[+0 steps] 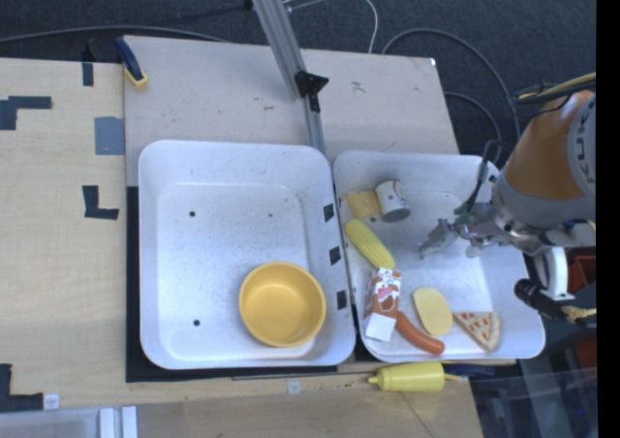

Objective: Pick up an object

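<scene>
You are at the approach step: nothing is between the fingers, and the gripper (438, 236) hangs over bare floor of the right bin (504, 349), its fingers spread a little apart. Nearest the frame's bottom lie the pizza slice (479, 328) and the sausage (418, 337), then the yellow disc (432, 311) just below and left of the gripper. Further up and left sit the corn cob (369, 243) and the small can (391, 201). Next you need to pick one, centre over it and descend
</scene>
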### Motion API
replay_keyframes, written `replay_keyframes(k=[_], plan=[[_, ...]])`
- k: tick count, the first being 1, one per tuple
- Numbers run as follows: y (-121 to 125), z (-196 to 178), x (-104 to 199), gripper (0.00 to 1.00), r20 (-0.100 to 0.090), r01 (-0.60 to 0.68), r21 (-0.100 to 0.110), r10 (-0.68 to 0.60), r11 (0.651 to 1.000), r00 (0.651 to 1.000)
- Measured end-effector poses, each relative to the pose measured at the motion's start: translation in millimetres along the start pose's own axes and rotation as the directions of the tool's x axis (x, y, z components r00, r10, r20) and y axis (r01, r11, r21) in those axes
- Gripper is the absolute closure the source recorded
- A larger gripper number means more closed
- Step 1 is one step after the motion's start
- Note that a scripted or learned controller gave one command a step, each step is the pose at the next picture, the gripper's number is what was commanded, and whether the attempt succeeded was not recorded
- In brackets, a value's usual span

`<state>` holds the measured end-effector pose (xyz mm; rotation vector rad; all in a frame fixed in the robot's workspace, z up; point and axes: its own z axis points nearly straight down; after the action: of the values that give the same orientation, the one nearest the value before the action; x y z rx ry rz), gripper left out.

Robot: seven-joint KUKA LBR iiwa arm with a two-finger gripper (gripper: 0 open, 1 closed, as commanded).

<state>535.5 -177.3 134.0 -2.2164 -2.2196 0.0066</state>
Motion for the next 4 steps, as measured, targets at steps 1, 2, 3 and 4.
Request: replay_keyframes(k=[1,2,3,4], plan=[[0.5,46.2,0.3,0.00,0.002,0.000,-0.006,0.000,1.000,1.000],[0.5,35.0,1.0,1.00,0.001,0.002,-0.005,-0.002,1.000,1.000],[0.1,-14.5,11.7,1.00,0.001,0.001,-0.009,-0.001,1.000,1.000],[5.6,-76.7,9.6,1.00,0.002,0.001,-0.012,-0.001,1.000,1.000]])
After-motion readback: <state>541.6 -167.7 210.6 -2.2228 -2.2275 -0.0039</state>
